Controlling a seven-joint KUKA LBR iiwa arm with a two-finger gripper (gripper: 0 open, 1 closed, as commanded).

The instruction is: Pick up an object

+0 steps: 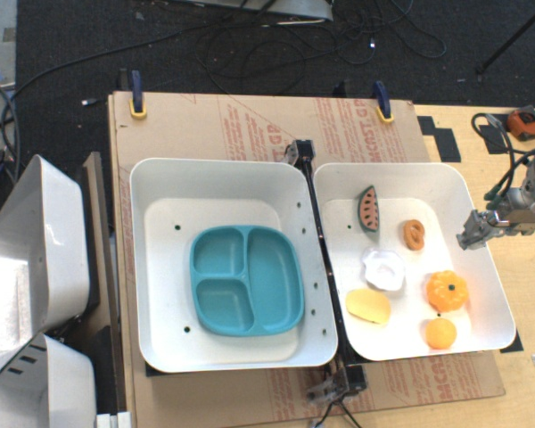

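Bins, two, shallow and white, set side by side on a brown counter (250, 123) board held by two blue-and-yellow clamps at its far edge.

Left bin (160, 185): holds one teal divided tray (247, 280) with three compartments, lying flat near the bin's middle.

Right bin (446, 185): holds six small items.
- Watermelon slice (367, 209), green rind and red flesh, near the far left of the bin floor.
- Small brown ring-shaped pastry (414, 234), to the right of the watermelon slice.
- White cup-like piece (383, 270), in the middle of the bin.
- Yellow piece (368, 307), just in front of the white piece, near the bin's left wall.
- Orange pumpkin (447, 291), with a dark stem spot, right of the white piece.
- Small orange round fruit (440, 333), just in front of the pumpkin, near the front wall.

Gripper (475, 232): grey, entering from the right, poised over the right rim of the right bin, apart from every item; the ring-shaped pastry lies nearest to it. Jaws: whether apart or together cannot be told at this angle; nothing is seen between them.

Surroundings: dark floor with cables beyond the counter; further white bins (36, 239) stacked at the left.
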